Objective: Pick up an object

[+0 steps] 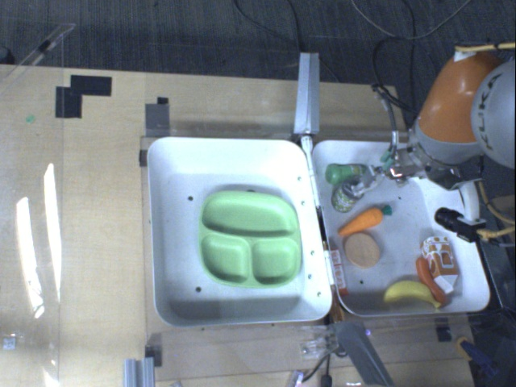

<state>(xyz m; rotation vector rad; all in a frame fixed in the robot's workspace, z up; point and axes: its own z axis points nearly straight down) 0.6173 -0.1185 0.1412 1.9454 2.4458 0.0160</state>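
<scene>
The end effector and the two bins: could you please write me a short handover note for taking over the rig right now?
End effector: low at the back of the right bin, at the green item; no grasp visible.
Right bin: carrot, round brown disc, banana, red-and-white packet.
Left bin: green divided tray.
Done: nothing lifted.
Left: grasp one object and raise it.

Arm (472, 103) cropped (right edge).

A pale wooden bench (89, 240) bears two white bins side by side, the left bin (169, 240) and the right bin (476, 293).
</scene>
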